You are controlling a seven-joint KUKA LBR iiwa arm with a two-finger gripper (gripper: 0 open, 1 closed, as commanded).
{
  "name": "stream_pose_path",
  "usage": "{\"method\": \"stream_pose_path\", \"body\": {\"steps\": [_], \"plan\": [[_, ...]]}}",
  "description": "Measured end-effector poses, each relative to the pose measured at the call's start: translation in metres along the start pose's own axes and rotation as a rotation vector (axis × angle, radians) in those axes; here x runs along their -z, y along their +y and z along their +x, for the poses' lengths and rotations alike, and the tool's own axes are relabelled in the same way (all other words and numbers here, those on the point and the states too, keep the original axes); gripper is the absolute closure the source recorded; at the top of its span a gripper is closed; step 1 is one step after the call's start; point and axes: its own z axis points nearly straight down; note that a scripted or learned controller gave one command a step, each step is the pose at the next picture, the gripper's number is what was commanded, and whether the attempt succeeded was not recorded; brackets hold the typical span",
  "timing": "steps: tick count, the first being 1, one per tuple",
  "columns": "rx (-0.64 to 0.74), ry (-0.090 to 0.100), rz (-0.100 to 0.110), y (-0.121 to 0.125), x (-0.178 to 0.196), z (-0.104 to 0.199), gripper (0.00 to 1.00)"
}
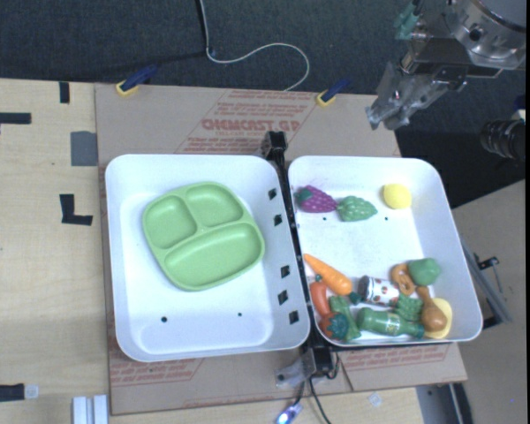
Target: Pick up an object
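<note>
A: Where are the things to pick from?

B: All in the right bin (pixel 449 228). Along its near edge lies a heap: an orange carrot (pixel 328 275), a green cucumber (pixel 388 323), a small white figure (pixel 378 291) and a few more toy foods pressed together, some touching. Near the far wall sit purple grapes (pixel 315 200) just beside a green leafy piece (pixel 356 208), and a yellow lemon (pixel 396 196) stands apart toward the far right corner.

A: And the tool?

B: The tool (pixel 394 109) hangs above the tabletop (pixel 35 237), beyond the far edge of the right bin, well apart from every toy. Nothing sits between its fingers; whether they stand wide or narrow, I cannot tell from this angle.

A: The other bin?

B: The left bin (pixel 128 325) holds a green divided plate (pixel 203 234), lying flat and turned a little askew. Both bins rest on a cardboard sheet (pixel 238 122), and a white cable (pixel 247 56) loops across the dark floor behind.
</note>
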Motion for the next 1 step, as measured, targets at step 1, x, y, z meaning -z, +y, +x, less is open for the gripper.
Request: {"method": "stream_pose_path", "body": {"steps": [1], "plan": [[0.007,0.001,0.01,-0.0401,-0.0721,0.0802,1.0]]}}
